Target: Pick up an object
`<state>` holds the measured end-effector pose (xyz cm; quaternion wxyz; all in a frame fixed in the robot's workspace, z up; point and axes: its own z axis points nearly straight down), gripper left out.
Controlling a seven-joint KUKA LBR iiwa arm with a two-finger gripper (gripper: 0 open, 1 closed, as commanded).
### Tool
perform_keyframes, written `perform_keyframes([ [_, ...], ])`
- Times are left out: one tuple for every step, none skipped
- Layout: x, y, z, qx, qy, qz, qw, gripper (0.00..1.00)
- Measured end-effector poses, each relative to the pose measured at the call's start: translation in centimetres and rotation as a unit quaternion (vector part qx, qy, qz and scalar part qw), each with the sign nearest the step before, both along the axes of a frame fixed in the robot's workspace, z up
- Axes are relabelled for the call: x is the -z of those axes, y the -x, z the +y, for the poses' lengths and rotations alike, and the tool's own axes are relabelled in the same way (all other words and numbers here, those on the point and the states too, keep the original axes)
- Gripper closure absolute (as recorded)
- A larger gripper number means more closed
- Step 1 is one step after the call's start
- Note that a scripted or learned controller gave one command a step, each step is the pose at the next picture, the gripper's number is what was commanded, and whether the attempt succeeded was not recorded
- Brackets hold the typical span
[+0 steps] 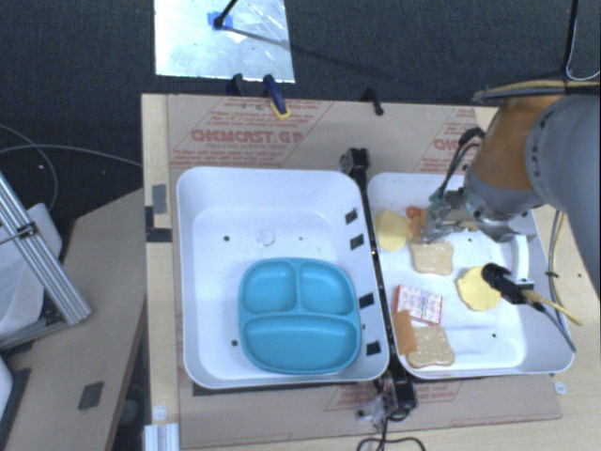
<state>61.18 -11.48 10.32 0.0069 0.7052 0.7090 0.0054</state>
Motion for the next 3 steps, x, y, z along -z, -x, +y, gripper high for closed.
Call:
perform_keyframes([
  [1.3,5.9,-1.0,0.003,0.0001,0.001,1.0000,1.00],
  [1.3,5.8,0.1,0.002,0.0033,0.000,1.0000,1.00],
  [1.4,1.4,-8.2,0.003,0.0020,0.002,1.0000,1.00],
])
